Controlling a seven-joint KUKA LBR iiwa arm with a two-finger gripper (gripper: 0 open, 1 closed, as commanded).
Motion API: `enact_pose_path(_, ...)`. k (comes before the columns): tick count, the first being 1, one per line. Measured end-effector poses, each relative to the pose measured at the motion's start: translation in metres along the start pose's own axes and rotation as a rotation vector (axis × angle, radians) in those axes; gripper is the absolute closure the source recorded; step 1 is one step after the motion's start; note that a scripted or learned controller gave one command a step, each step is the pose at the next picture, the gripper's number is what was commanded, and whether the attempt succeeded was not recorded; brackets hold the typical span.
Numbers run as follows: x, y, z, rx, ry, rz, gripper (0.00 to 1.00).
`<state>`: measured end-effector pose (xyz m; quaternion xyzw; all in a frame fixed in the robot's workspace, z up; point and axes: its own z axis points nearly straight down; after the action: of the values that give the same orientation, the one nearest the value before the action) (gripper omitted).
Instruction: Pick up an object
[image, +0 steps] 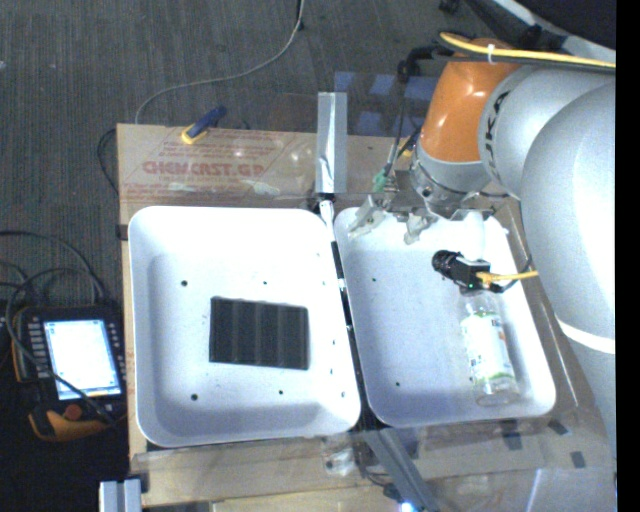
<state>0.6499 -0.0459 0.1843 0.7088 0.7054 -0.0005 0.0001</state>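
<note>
Nothing had been lifted. The gripper (388, 222) hung over the far left corner of the right bin (400, 330), fingers spread apart and nothing between them. A clear plastic bottle (487, 348) lay flat on that bin's floor toward its near right side, well apart from the gripper. A dark ribbed slab (259, 333) lay in the left bin (160, 270), beside the right bin. By my reckoning, the approach, the grasp and the lift all remained.

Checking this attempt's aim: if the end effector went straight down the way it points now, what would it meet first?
Most likely the bare floor of the right bin near its far left corner. The end effector hangs there, apart from the bottle at the right wall, though depth is hard to judge.
</note>
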Motion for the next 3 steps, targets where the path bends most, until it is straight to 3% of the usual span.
enact_pose_path(1,-0.067,-0.045,-0.061,0.0,-0.002,0.236,0.0)
enact_pose_path(2,-0.07,-0.046,-0.047,0.001,-0.002,0.071,0.0)
enact_pose_path(3,-0.13,-0.071,-0.039,0.001,0.0,0.207,0.0)
